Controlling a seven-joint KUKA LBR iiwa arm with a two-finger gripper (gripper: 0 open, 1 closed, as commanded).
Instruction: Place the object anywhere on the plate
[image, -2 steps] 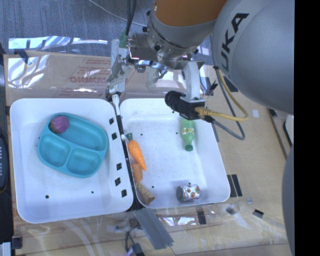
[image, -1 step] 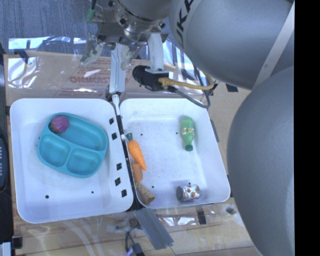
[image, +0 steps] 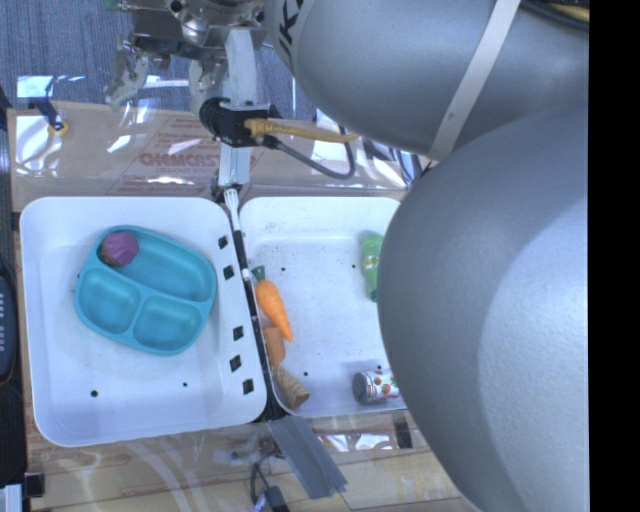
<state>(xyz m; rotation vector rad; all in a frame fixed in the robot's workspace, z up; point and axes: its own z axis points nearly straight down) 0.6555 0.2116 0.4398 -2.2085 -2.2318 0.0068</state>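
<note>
Two shallow white bins sit side by side on a bench covered with clear plastic sheeting. At the far edge of the view, above the bins' dividing wall, is the gripper; whether it is open or closed cannot be told, and nothing is visible in it. Behind it the grey arm fills the right side and hides much of the right bin. In the left bin lies a blue compartment plate, and a small purple object rests in its far-left compartment. In the right bin an orange carrot lies against the dividing wall, with a brownish piece nearer the front. A green item shows beside the arm, and a small can lies near the front.
</note>
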